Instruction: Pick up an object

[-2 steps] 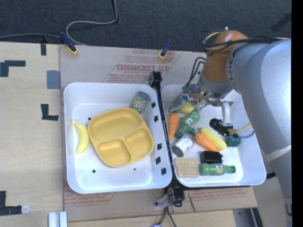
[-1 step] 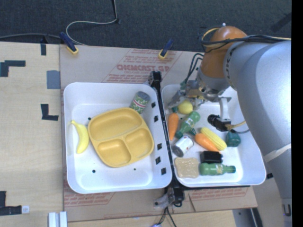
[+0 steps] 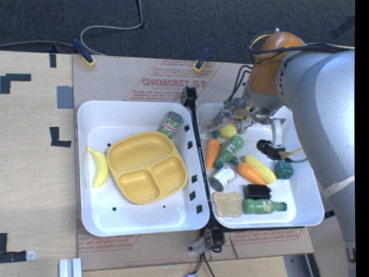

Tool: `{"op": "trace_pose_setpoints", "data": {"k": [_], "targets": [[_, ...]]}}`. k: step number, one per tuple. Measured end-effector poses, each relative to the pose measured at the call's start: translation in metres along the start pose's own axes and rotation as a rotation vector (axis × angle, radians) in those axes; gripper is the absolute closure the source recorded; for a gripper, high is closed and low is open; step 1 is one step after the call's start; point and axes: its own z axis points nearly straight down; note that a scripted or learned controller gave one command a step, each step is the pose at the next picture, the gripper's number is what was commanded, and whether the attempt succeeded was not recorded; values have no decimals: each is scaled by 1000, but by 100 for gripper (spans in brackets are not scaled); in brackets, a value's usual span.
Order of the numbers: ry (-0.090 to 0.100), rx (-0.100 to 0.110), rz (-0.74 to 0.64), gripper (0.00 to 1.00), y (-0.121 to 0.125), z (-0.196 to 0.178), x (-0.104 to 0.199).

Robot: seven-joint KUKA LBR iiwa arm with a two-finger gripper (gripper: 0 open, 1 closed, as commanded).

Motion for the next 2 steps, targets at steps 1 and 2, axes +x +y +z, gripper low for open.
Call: {"op": "trace_pose_setpoints", "data": {"k": [1, 2], "targets": [[0, 0, 0, 0, 0, 0, -5], [0, -1, -2, 100, 1, -11, -5]]}}
